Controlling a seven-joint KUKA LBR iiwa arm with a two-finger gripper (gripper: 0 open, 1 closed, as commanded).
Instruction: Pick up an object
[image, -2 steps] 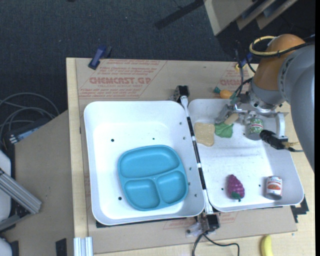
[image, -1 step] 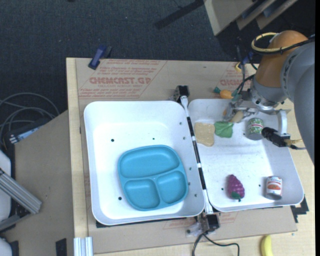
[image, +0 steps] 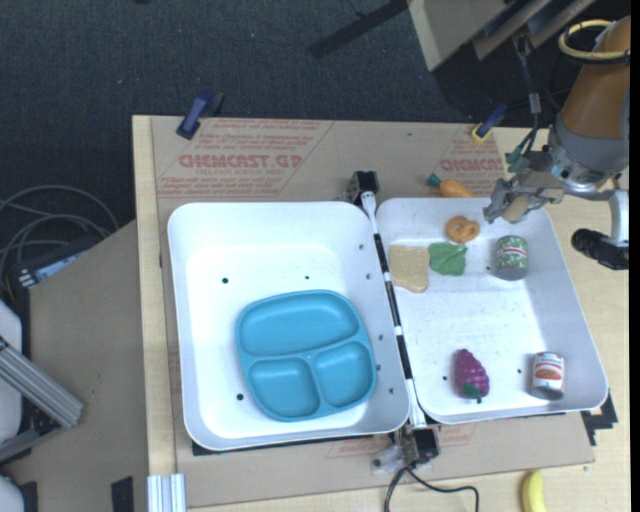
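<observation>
2 shallow white bins side by side on the bench (image: 150, 300): left bin (image: 200, 240) toward 9 o'clock, right bin (image: 570, 300) toward 3 o'clock, rims touching down the middle. Inside the left bin, toward its 5 o'clock part, 1 blue divided tray (image: 305, 352) with 3 compartments. Reaching in from 3 o'clock, the grey arm (image: 597, 105) with its orange band, ending at the gripper (image: 508, 203) above the right bin's 12 o'clock rim; whether spread or pressed together, cannot tell from this slant, and nothing seen pinched.

Scattered in the right bin, 6 small things. At its 10 o'clock, a tan flat piece (image: 409, 267), touching at its 3 o'clock side a green leafy piece (image: 449, 258). Just at 12 o'clock of the green piece, an orange-brown ring-shaped piece (image: 462, 229), near the gripper but apart from it. At 3 o'clock of the green piece, a green-labelled can (image: 511, 257), lying just below the gripper. Toward 5 o'clock, a red-labelled can (image: 547, 373); at 9 o'clock of it, well apart, a purple bunch of grapes (image: 471, 374).

Outside the bin, at 12 o'clock beside the rim, an orange carrot-like piece (image: 452, 186). At the bench's 5 o'clock edge, a yellow banana tip (image: 533, 492).
</observation>
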